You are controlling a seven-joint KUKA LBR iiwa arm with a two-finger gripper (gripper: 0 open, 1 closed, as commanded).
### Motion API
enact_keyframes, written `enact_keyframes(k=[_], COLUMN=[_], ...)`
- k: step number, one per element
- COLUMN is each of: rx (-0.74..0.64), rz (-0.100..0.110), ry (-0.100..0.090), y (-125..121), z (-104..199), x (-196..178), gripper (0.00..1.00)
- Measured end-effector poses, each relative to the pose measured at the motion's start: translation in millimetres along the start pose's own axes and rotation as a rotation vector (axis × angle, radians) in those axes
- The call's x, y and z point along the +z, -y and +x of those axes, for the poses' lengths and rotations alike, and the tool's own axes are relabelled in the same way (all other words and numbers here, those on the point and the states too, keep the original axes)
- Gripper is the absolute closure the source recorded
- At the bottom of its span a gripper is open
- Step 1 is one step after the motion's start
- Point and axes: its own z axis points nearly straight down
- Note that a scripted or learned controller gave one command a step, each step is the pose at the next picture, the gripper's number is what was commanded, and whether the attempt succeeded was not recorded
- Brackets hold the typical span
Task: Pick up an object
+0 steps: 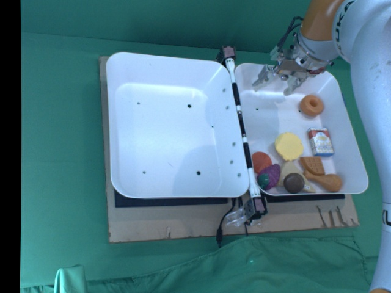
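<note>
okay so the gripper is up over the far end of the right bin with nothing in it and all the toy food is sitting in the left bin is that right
One thing is off: the toy food, including the doughnut, lies in the right bin, not the left bin. The camera view shows this. The rest stands: the gripper is over the right bin's far end, open, with nothing between its fingers.

Green cloth point(73, 163) covers bench and backdrop; brown cardboard sheet point(177, 227) lies beneath bins; light even.
</note>
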Motion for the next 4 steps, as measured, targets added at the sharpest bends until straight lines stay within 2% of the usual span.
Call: enact_keyframes(k=[1, 2, 4], rx=[-0.001, 0.0, -0.001], rz=[-0.003, -0.009, -0.012], ry=[0.0, 0.001, 0.002], y=[-1, -3, -11], z=[-1, -2, -13], x=[18, 2, -101], gripper=[0.0, 1.0, 1.0])
